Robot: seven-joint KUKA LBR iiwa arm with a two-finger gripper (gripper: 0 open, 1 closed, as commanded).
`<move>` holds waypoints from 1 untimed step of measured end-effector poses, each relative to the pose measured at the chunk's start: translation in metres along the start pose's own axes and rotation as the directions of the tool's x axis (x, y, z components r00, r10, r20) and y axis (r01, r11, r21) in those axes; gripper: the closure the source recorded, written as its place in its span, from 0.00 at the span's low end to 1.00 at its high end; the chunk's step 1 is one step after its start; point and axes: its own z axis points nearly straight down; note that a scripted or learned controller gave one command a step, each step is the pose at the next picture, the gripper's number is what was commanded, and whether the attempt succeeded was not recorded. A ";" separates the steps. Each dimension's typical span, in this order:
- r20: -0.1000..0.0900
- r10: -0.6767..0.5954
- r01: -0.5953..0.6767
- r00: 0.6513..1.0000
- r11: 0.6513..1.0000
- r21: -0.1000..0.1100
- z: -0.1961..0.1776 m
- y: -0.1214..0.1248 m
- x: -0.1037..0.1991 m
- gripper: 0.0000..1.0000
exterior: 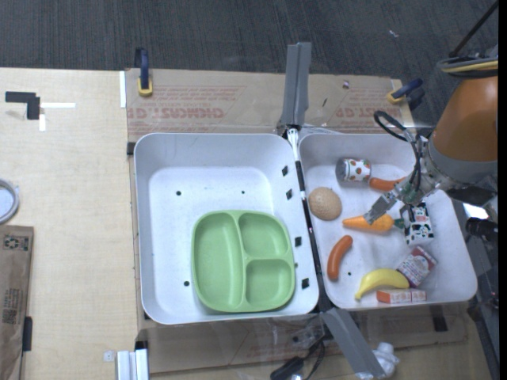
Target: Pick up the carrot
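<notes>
The carrot lies in the right bin, orange and pointing its thin end toward the dividing wall, directly under the fingers and seemingly touching one grey tip. The fingers stand apart, one reaching down-left over the carrot's back, the other nearer the wrist; nothing is clamped between them. Just past the fingers, toward the far wall of the bin, stands a small can with red spots, and beside it lies a short red-orange piece. To the fingers' left sits a round brown bun, and below-left of them a sausage lies slanted. Nearer the front rim, well below the fingers, are a banana, a wrapped packet and a small flat box. A black-and-white carton stands just right of the carrot's thick end. The left bin, well apart from the fingers, holds a green divided plate. Both bins rest on the table.
</notes>
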 end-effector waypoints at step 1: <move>0.000 -0.200 0.200 0.980 0.980 -0.001 0.056 0.012 0.046 0.00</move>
